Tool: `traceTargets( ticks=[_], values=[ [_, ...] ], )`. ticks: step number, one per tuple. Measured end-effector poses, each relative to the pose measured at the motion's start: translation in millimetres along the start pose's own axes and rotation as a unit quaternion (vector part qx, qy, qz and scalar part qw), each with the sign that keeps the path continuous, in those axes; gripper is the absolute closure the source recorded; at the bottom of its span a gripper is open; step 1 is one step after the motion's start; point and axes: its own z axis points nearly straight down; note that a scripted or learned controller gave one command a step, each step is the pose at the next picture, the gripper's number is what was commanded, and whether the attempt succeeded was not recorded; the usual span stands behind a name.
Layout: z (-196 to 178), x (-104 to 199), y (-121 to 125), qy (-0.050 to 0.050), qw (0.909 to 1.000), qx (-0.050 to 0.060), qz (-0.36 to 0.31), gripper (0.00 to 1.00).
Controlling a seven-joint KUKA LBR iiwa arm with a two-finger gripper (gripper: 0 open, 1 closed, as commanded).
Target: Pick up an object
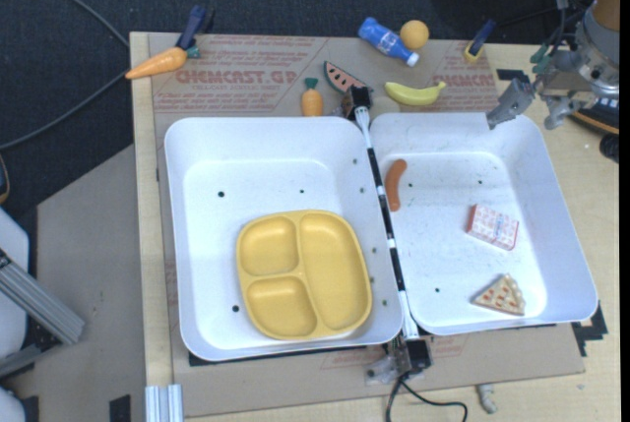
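Observation:
The right bin holds three toys. An orange-red sausage lies near its left wall, a pink checked wafer sits at mid-right, and a pizza slice rests near the front. My gripper hovers over the bin's far right corner. It is open, its two fingers are spread, and nothing is between them. It is well away from all three toys.
A yellow divided plate lies in the left bin. Behind the bins on the board are a banana, a blue bottle, an orange ball, a watermelon slice and two carrots.

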Motion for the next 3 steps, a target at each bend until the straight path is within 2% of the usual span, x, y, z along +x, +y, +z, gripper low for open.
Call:
traceTargets(
  ticks=[1, 2, 3],
  values=[
    [120.0, -15.7, -23.8, 0.000, 1.0000, 0.001, 0.000, 0.00],
    [185.7, -0.6, -46.0, 0.000, 1.0000, 0.001, 0.001, 0.00],
    [175.1, -0.7, -45.1, 0.000, 1.0000, -0.001, 0.001, 1.00]
  ],
)
